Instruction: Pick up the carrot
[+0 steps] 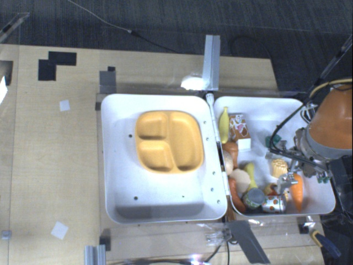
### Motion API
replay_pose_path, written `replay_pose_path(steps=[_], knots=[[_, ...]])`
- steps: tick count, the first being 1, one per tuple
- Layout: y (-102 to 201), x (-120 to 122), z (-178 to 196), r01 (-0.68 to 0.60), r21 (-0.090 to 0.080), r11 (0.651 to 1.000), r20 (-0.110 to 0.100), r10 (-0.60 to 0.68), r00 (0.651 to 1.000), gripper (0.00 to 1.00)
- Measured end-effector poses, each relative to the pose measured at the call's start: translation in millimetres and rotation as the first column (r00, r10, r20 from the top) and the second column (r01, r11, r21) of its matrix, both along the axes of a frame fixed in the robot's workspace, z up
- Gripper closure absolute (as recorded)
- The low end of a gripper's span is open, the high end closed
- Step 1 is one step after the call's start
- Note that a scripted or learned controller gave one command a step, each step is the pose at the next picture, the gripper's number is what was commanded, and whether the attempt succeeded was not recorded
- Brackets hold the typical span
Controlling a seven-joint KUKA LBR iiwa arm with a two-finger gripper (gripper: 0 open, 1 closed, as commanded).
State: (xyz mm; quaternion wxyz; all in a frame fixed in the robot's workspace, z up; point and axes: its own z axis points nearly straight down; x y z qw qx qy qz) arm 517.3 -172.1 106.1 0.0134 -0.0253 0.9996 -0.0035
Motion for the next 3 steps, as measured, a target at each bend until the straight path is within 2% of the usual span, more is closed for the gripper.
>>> replay_pose_path(steps=[1,2,3], knots=[[-34.6,-15.9,-6.6,0.116,0.001,0.993,0.008,-0.116,0.993,0.00],[33.5,-18.5,-6.5,0.163,0.003,0.987,0.013,-0.164,0.986,0.00],[-37.0,-19.1,-7.7,0.093,-0.002,0.996,0.011,-0.093,0.996,0.00]])
